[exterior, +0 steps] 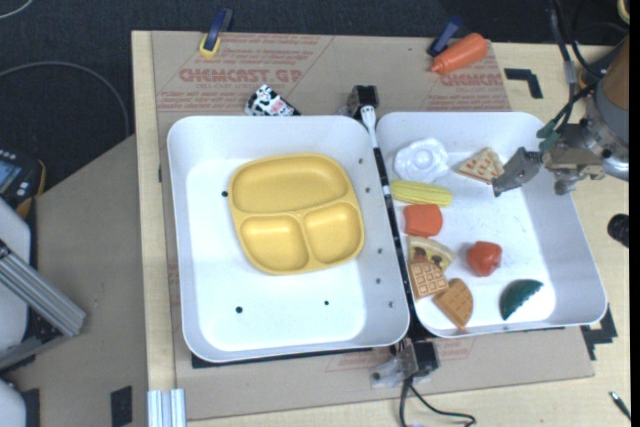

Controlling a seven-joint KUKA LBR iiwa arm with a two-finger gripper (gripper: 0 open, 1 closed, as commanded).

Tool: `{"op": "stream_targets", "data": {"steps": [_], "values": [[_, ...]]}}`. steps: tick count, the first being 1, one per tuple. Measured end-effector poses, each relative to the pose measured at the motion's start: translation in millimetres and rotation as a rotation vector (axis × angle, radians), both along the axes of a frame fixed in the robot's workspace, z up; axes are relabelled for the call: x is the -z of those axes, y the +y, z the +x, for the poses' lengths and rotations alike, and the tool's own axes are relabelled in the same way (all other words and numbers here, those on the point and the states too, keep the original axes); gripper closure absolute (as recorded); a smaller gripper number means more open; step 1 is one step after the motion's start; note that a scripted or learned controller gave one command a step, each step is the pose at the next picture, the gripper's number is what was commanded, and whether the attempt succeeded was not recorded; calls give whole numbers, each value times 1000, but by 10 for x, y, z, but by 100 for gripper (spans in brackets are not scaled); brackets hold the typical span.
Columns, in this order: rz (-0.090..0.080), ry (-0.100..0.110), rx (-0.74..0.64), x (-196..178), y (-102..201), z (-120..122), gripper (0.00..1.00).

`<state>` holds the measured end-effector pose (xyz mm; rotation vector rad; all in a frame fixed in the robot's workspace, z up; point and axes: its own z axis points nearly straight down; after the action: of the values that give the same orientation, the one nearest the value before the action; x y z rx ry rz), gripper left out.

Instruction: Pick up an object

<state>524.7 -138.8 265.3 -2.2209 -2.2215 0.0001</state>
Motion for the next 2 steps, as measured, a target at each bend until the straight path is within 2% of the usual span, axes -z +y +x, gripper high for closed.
{"op": "stream_targets", "data": {"steps": [2], "values": [[2, 7, 1, 886, -19, 13, 0]]}}
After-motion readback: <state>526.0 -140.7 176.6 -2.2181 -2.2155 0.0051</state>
